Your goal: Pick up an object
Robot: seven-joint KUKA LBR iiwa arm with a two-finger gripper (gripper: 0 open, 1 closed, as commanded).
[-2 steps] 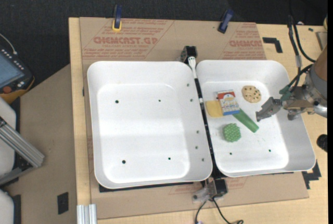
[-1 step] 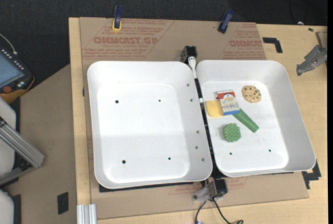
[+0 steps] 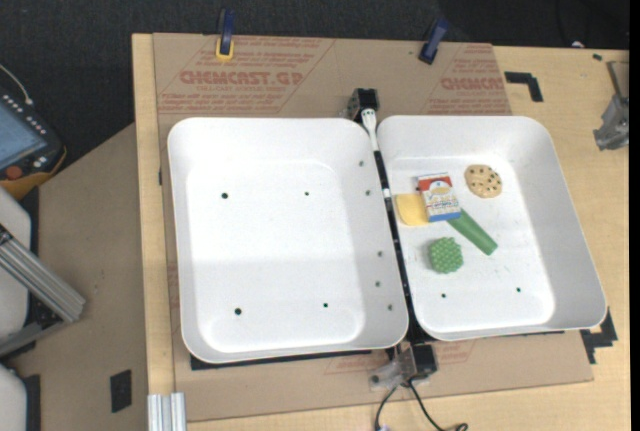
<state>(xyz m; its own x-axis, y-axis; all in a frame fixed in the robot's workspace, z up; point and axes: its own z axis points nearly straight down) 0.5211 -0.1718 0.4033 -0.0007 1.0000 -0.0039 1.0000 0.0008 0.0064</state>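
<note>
Green bumpy ball (image 3: 446, 255) – round, beside green stick (image 3: 472, 234)

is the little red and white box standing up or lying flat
Lying flat. The red and white box rests in the right bin with its printed face turned up.

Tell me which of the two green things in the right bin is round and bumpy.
The green knobbly ball, lying nearest the bin's front edge. The other green piece is a smooth elongated stick lying diagonally just above and right of it.

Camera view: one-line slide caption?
Right bin holds a cookie, small carton, yellow piece and green items; gripper at edge.
</note>
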